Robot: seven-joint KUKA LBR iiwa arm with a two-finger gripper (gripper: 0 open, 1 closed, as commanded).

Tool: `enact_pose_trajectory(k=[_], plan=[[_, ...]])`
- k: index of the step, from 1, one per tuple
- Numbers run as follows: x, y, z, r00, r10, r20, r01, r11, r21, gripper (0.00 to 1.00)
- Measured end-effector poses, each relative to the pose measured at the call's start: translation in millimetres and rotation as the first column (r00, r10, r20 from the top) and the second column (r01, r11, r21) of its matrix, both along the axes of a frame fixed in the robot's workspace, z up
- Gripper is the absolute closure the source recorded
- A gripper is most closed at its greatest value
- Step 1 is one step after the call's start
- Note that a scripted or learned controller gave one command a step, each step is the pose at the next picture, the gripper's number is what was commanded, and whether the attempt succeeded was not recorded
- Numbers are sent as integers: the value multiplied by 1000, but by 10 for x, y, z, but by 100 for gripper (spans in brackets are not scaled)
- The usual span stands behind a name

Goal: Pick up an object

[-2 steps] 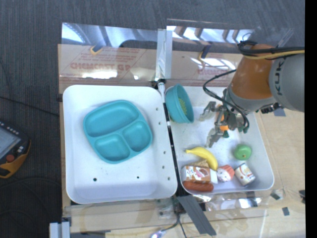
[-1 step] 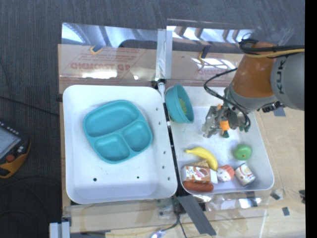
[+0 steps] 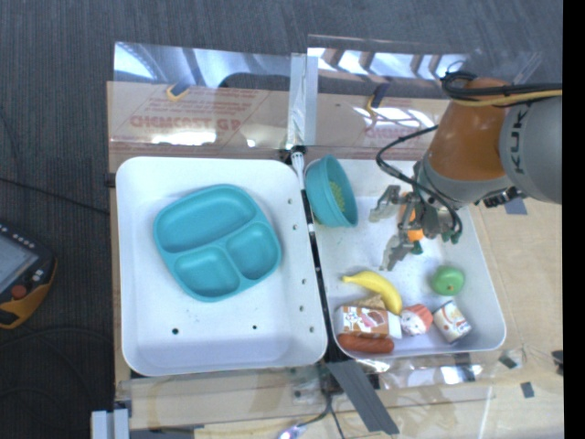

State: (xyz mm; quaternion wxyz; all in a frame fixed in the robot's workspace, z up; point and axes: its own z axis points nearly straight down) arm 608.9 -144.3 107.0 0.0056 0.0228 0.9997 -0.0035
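1. I see the left bin [image 3: 137, 273] holding a teal divided tray [image 3: 217, 240].
2. My gripper [image 3: 398, 231] hangs over the right bin [image 3: 484, 282], fingers spread apart around nothing.
3. A teal bowl [image 3: 331, 191] leans at the divider.
4. Banana [image 3: 374, 287], green apple [image 3: 447, 280] and small packets [image 3: 367, 323] lie near the front.

Grey arm [image 3: 539, 144] with a wide orange band [image 3: 468, 140] above the wrist and dark letters on the grey shell. Black cables looping over and beside the orange part. Metal two-finger gripper [image 3: 395, 227] below, grey and thin, with a small orange piece near its base.
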Motion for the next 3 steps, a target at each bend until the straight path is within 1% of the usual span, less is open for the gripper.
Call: enact_pose_trajectory(k=[1, 2, 3], plan=[[-294, -237, -162, 1000, 2, 4, -2, 1000, 6, 0], [223, -175, -172, 993, -122, 1, 122, 993, 7, 0], [229, -170, -76, 993, -121, 2, 121, 993, 4, 100]])
